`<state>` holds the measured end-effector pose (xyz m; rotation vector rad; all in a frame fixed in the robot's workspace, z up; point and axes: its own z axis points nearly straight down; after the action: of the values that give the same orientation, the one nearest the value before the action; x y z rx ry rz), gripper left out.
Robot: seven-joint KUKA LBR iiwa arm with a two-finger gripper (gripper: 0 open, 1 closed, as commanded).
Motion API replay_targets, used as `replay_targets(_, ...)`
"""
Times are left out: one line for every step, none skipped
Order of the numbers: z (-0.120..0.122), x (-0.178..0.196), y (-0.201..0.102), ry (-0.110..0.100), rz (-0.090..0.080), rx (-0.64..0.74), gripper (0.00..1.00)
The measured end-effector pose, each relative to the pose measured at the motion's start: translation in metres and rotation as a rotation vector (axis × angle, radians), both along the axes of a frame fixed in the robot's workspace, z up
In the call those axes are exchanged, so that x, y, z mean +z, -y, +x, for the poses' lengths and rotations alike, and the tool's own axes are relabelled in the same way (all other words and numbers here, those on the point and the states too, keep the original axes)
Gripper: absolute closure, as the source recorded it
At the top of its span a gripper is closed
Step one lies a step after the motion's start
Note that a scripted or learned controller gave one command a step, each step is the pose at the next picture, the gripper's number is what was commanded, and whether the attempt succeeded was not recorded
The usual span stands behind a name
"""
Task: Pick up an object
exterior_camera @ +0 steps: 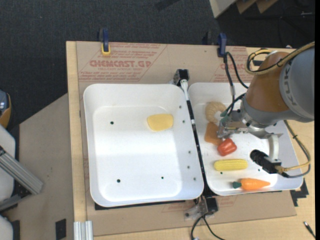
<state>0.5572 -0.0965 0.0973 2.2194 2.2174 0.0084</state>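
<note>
a pale yellow piece (160, 122) lies in the left bin (100, 149). in the right bin (290, 184), the end effector (223, 129) hovers over a red pepper (227, 146), near a beige roll (215, 110); corn (230, 165) and carrot (252, 184) lie below. whether it is apart or together cannot be told.

Glossy white bins (95, 149) — brown cardboard (150, 59)

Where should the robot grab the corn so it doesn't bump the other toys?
Grip the corn across its middle, coming straight down from above. It lies flat and long, running left to right in the right bin, so fingers closing over its narrow width should fit best. The carrot lies just below it and the red pepper just above, so a centred grip probably keeps clear of both.
</note>
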Motion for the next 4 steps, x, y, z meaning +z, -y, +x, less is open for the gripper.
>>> replay_targets(-0.025, -0.013, 0.003, -0.01, 0.0, -0.001, 1.0)
replay_targets(-0.012, 0.094, -0.06, 0.004, 0.0, 0.009, 1.0)
replay_targets(-0.03, 0.01, 0.003, -0.016, -0.001, -0.005, 1.0)
replay_targets(-0.042, 0.051, 0.013, -0.004, -0.002, -0.001, 1.0)
